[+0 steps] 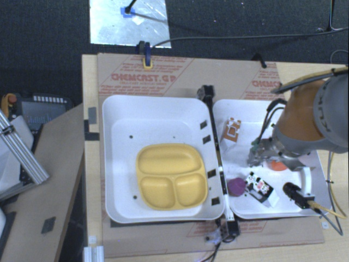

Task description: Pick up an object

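End effector (257,153) hangs low inside the right bin (246,107), near the table's (89,83) right edge as the camera sees it; whether it is clenched or released cannot be told from this angle, and nothing can be seen in its grasp. The grey arm (316,119) with its orange band reaches in over the table's right edge. Two shallow white bins sit side by side on the table, touching along their inner walls. The left bin (158,101) lies toward the table's left edge and carries a yellow divided tray (170,174), set flat and closer to the near edge. In the right bin, an orange-and-white piece (233,130) lies toward the far edge, well apart from the rest. A purple lump (236,186) rests toward the near edge, by the wall shared with the left bin. Just beside it lies a small black-and-white object (259,188). A small orange-red object (278,166) lies just beside the end effector, partly hidden under the wrist.
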{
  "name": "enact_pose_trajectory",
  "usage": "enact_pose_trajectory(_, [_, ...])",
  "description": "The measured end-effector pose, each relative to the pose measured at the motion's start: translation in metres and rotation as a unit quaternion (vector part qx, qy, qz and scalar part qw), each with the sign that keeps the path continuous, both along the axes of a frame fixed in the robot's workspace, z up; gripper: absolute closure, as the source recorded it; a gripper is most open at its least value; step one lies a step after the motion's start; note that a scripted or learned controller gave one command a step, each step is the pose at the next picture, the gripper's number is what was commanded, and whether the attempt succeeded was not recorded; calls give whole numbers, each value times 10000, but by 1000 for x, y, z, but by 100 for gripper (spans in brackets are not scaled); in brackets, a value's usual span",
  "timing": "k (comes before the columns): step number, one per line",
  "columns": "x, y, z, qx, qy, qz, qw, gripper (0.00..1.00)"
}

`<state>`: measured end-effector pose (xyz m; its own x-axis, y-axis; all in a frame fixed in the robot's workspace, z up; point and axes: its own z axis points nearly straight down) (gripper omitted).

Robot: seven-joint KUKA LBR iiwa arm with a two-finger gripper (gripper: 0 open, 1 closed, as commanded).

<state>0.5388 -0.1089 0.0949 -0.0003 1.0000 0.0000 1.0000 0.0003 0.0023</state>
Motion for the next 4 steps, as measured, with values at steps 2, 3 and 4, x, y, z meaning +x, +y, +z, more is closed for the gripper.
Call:
enact_pose_trajectory(2, [11, 4, 105, -6, -28, 24, 10000, 100])
enact_pose_trajectory(3, [15, 8, 169, -7, -33, 26, 10000, 100])
enact_pose_trajectory(4, [16, 8, 191, -3, -10, 28, 10000, 100])
